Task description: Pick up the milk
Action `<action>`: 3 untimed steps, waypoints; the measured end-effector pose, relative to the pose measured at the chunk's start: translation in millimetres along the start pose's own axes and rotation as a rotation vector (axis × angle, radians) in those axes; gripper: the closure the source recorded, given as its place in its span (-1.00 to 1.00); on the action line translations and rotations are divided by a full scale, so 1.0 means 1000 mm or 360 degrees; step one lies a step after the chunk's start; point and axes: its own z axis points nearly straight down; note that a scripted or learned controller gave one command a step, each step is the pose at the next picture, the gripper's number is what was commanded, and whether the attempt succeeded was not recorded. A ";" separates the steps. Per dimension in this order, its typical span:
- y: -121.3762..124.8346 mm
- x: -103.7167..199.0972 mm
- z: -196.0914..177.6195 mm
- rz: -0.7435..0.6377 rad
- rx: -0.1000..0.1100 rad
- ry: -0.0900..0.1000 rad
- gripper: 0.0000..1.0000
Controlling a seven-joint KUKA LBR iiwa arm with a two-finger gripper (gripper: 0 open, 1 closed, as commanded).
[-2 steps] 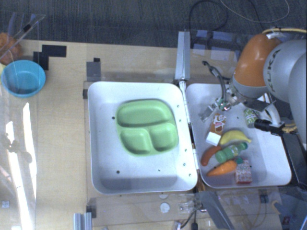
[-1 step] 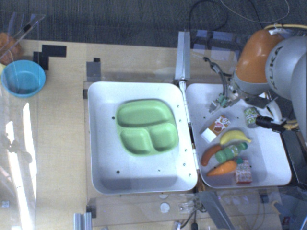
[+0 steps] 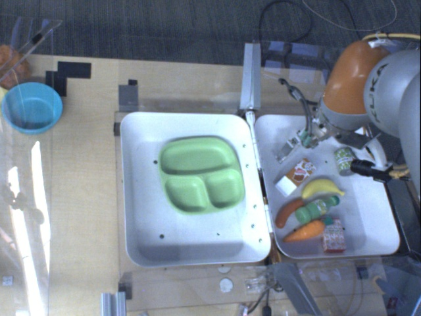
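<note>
Plywood bench [image 3: 79, 196] carries two shallow white bins with rounded corners, set side by side and split by a metal rail. The grey arm [image 3: 395, 91], smooth and bulbous with a glossy orange band, reaches in from the right over the right bin [image 3: 388, 232]. The left bin [image 3: 141, 242] holds a matte green tray [image 3: 200, 174] moulded into three compartments. At far left sits a round blue bowl [image 3: 31, 106]. The gripper [image 3: 304, 139] hangs above the right bin's upper left part; whether its fingers are apart or together cannot be told. Just below it lies the milk [image 3: 297, 176], a small boxy carton, white with red print, tipped on its side. Nearby cluster a curved yellow banana [image 3: 321, 189], a green bottle [image 3: 317, 207], a tapered orange carrot [image 3: 304, 232], a brown sausage [image 3: 287, 212], a red-labelled packet [image 3: 334, 236] and a small green can [image 3: 344, 160].
</note>
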 end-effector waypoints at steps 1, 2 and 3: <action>0.000 0.000 0.000 0.0000 0.0000 0.0000 -1.00; 0.000 0.000 0.000 0.0000 0.0000 0.0000 -1.00; -0.023 0.019 0.013 -0.0063 0.0012 0.0006 -1.00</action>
